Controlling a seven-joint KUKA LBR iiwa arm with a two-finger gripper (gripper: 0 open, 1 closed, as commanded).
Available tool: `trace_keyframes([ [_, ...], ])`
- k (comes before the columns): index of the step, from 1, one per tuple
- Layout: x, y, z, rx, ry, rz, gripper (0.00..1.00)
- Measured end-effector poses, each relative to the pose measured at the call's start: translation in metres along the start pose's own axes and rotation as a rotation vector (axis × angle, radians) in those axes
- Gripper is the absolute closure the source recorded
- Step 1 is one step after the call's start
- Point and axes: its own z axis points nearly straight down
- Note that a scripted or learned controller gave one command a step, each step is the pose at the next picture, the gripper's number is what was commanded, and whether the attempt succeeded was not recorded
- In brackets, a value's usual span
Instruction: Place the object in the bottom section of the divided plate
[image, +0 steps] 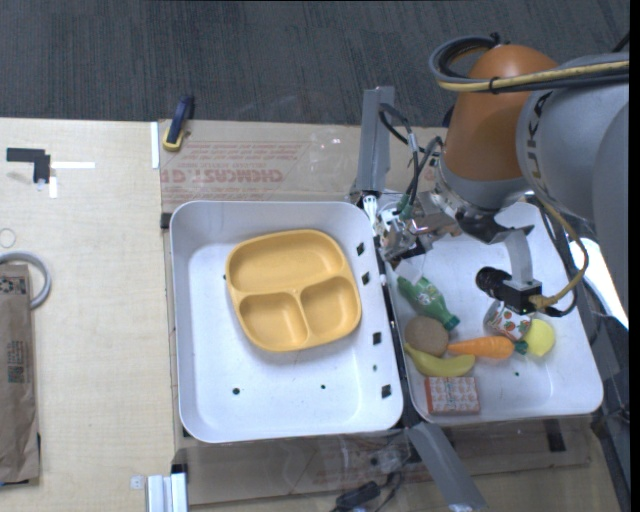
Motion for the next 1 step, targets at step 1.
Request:
trace_keyframes([
  [1,0.0737,-0.0327,0.0165,-0.001,0.002,0.034,1.0],
])
